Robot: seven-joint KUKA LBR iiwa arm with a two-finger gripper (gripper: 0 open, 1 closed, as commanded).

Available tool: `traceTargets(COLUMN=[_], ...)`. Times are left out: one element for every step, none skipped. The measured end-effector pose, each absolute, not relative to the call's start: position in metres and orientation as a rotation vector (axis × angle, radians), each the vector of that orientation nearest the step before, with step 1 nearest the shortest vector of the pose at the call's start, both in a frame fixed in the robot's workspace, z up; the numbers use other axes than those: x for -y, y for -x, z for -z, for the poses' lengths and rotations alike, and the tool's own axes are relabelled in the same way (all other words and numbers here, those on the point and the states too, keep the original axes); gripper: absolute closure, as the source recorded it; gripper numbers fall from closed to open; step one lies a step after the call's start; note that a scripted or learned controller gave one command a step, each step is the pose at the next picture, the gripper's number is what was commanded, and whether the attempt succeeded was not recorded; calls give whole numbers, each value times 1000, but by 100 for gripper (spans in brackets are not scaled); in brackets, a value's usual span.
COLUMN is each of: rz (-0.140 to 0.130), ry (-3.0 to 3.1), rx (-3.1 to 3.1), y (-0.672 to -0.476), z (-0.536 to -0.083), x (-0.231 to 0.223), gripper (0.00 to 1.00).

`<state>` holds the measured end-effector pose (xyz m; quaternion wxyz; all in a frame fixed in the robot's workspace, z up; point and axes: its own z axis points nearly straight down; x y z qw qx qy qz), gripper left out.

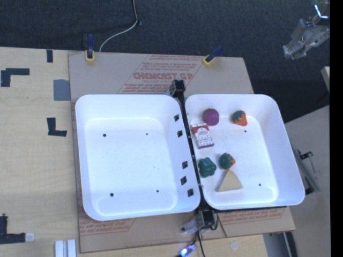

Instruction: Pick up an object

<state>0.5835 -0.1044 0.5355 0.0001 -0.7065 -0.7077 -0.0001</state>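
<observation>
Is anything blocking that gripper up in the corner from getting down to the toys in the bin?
Nothing visible. The gripper hangs beyond the right bin, and the toys lie uncovered.

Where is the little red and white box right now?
The red and white box lies in the right bin, close to the divider, just below the purple ball and above the green toy.

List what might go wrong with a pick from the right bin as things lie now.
1. The green toy, the green-and-red toy and the tan wedge crowd together; a descent may nudge neighbours or grab two.
2. The small carton lies by the divider wall, leaving little room on that side.
3. The pincer sits far off at upper right, so a long approach remains.
</observation>
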Motion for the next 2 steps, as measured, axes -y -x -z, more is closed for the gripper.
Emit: traceTargets(rz=[0, -2], ry=[2216, 2219], rx=[2226, 2222], y=[-580, -573], z=[-535, -535], x=[52, 44], gripper=[100, 100])
